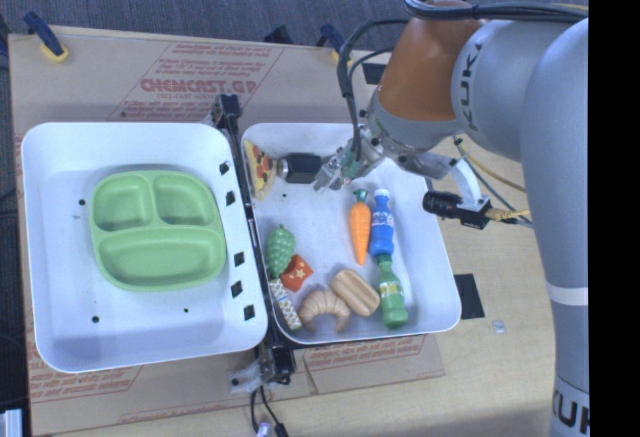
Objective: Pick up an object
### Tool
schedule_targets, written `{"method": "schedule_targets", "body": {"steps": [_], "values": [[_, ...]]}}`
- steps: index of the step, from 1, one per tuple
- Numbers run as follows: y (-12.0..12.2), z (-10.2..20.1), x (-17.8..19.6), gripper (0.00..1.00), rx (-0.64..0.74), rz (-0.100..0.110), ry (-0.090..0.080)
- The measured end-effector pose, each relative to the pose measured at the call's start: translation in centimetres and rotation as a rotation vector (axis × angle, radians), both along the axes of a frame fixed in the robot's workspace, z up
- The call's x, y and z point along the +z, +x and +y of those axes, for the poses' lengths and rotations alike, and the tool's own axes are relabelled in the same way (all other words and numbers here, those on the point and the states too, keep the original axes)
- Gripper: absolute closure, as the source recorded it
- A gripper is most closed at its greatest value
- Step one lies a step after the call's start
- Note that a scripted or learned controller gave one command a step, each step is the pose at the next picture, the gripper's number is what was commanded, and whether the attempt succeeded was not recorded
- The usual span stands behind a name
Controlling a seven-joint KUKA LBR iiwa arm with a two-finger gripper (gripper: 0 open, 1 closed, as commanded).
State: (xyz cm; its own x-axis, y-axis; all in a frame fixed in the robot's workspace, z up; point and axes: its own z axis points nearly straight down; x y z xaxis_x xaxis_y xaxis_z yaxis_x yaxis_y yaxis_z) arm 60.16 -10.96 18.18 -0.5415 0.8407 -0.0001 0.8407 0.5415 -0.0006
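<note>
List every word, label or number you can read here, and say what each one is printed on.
"CHEMCAST GP" in red, on the brown paper sheet beneath the bins, printed upside down to this camera.
Smaller red lines around it on the same sheet: too blurred to read.
Large letters on the arm at the lower right: cut off, unreadable.
Labels on the blue bottle and green bottle: too small to read.

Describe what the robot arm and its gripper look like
The arm is bulky, rounded and light grey, with a broad orange band above the wrist. Thin black cables loop beside it. The gripper is small, metallic grey and dark.
</note>
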Motion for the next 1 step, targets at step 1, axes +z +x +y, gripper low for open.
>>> {"method": "schedule_targets", "body": {"steps": [1], "values": [[-0.04, -0.04, -0.04, 0.0, -0.001, 0.001, 0.0]]}}
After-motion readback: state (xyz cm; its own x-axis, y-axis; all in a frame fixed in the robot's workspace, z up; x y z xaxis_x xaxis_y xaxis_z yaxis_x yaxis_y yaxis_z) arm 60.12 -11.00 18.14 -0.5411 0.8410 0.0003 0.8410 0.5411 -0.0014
